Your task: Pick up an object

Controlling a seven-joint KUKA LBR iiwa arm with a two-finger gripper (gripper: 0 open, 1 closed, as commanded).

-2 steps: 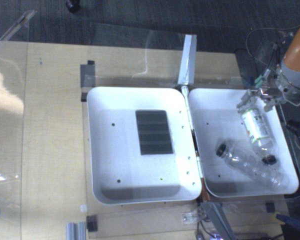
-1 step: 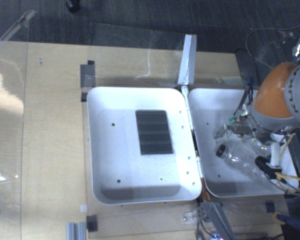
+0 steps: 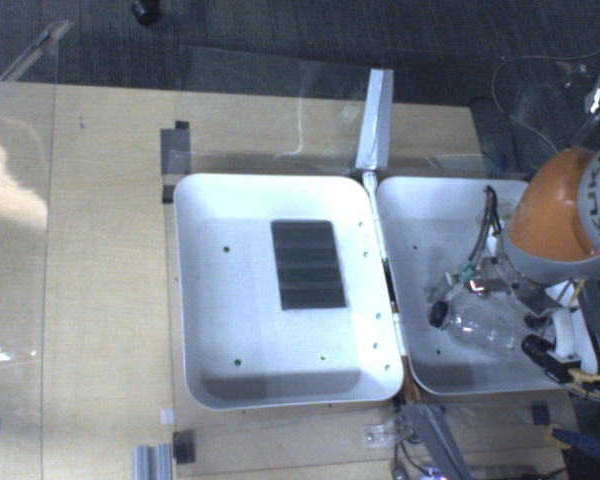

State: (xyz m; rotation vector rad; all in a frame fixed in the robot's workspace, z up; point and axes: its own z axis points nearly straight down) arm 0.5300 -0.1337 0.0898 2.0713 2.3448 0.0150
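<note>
Left bin [image 3: 195,268] holds a dark pad [image 3: 307,264] (ribbed, lying flat).

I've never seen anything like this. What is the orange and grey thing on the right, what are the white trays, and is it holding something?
One camera looks down on a wooden bench. The orange and grey shape is a robot arm reaching in from the right. Its end effector hangs low over the right bin, above a clear plastic bottle with a dark cap. Whether it grips the bottle I cannot tell. The left bin holds a dark ridged rectangular block, lying flat.
</note>
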